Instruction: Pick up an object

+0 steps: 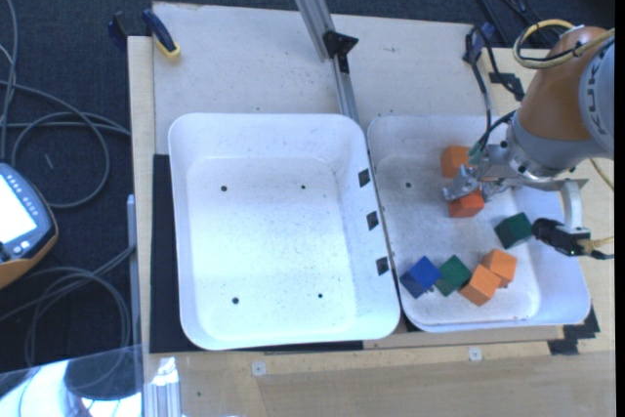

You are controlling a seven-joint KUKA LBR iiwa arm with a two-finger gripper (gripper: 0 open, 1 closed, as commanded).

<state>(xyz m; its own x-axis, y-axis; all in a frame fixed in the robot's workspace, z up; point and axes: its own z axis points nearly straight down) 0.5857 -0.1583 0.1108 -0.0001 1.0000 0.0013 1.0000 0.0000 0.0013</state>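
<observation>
Blue block point(420, 275) sits low right while our gripper point(464, 191) hovers over the red-orange block point(467, 204), can't tell its state, so next we'd close and lift

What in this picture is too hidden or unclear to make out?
- Camera view: the tool sits under the arm's wrist, so its grip on the orange block can't be judged.
- The other orange block is partly covered by the tool.
- The arm is cut off at the right edge.
</observation>
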